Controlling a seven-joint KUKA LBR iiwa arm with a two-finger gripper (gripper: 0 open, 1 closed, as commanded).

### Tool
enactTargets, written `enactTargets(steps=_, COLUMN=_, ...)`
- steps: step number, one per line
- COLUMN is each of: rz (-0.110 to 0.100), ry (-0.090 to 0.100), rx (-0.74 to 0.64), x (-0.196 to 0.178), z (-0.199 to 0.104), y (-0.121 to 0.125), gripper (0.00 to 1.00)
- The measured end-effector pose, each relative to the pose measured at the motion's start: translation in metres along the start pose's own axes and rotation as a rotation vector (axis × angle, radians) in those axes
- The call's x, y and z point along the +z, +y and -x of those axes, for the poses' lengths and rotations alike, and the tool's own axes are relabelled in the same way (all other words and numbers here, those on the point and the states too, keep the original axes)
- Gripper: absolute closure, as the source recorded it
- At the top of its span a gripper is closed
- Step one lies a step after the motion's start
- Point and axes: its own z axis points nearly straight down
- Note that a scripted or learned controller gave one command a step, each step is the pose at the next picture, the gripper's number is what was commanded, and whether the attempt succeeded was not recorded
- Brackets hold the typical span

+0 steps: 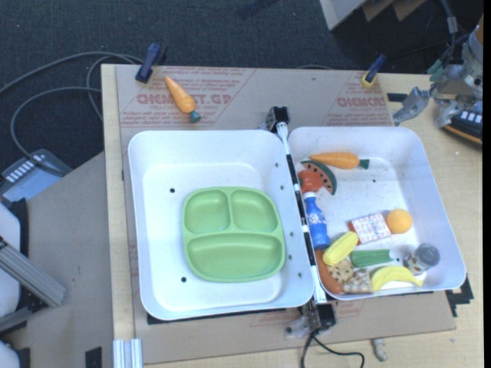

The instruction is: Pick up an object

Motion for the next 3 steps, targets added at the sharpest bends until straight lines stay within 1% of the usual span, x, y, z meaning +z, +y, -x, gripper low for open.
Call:
enactTargets(steps=1, rz=-0.002, ry=0.002, rx=-0.002, x=0.081, z=-0.079, y=-0.041, gripper=0.00)
enactTargets(steps=2, rz=0.001, ry=0.001, rx=-0.002, x=0.163, z=0.006, y=-0.021, gripper=0.00)
enactTargets(steps=3, rz=-0.001, ry=0.001, rx=0.001, x=0.175, z=-0.003, y=-0.106, gripper=0.00)
